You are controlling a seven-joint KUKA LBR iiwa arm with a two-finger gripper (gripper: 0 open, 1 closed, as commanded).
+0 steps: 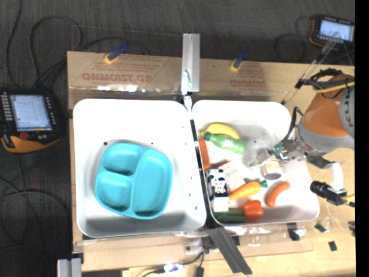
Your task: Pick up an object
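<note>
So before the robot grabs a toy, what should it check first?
1. Toys within reach: ok, the banana, carrot and sausage lie in the right bin.
2. Tool over that bin: ok.
3. Tool holding something: cannot tell.
4. Toys spaced apart: not ok, the carrot touches its neighbours; the sausage lies apart.
5. Left bin: ok, it holds a blue tray.

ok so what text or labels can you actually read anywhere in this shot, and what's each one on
Red lettering on the brown cardboard sheet behind the white bins: too blurred to read for certain.
Printing on the small black and white carton in the right bin: too small to read.
Lit screen of the handheld orange-edged pendant at left: too small to read.
</note>
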